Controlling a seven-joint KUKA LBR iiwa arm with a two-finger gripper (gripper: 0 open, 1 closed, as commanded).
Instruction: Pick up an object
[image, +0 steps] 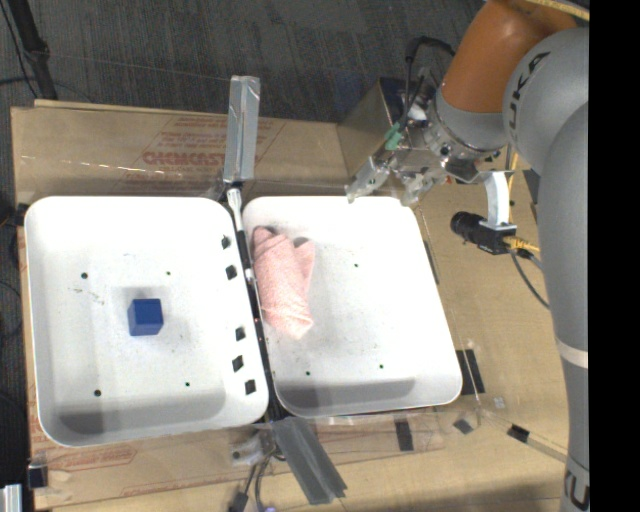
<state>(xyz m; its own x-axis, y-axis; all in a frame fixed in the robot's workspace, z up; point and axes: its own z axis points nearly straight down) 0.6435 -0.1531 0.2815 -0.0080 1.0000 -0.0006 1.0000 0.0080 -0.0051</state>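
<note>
Gripper (385, 185) hangs over the far rim of the right bin (430, 290), fingers spread apart with nothing between them. Pink cloth (284, 280) lies crumpled in the right bin, against its left wall, well apart from the gripper. Blue cube (146, 316) sits alone in the left bin (60, 300), near its middle. Cardboard (120, 150) lies under both bins.
</note>
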